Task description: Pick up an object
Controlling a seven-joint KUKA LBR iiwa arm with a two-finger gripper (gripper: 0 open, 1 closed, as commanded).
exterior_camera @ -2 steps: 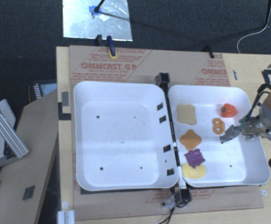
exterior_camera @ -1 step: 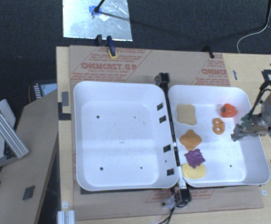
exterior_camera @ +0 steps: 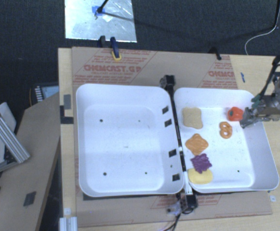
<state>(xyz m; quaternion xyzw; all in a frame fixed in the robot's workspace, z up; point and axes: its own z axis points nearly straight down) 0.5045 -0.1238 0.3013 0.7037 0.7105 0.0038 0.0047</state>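
You see two white bins (exterior_camera: 125,93), the right one containing a tan slice (exterior_camera: 193,118), an orange-red tomato (exterior_camera: 235,113), an orange pretzel (exterior_camera: 225,129), an orange waffle (exterior_camera: 196,144), purple grapes (exterior_camera: 201,162) and a yellow piece (exterior_camera: 200,177).

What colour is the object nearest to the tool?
Red-orange, beside the tool; seen in the camera view.

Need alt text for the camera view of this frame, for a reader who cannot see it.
A grey arm's gripper reaches in from the right over the right bin, close to a red-orange toy. That bin also holds a pretzel, a tan slice, an orange piece, a purple piece and a yellow piece. The left bin sits alongside.
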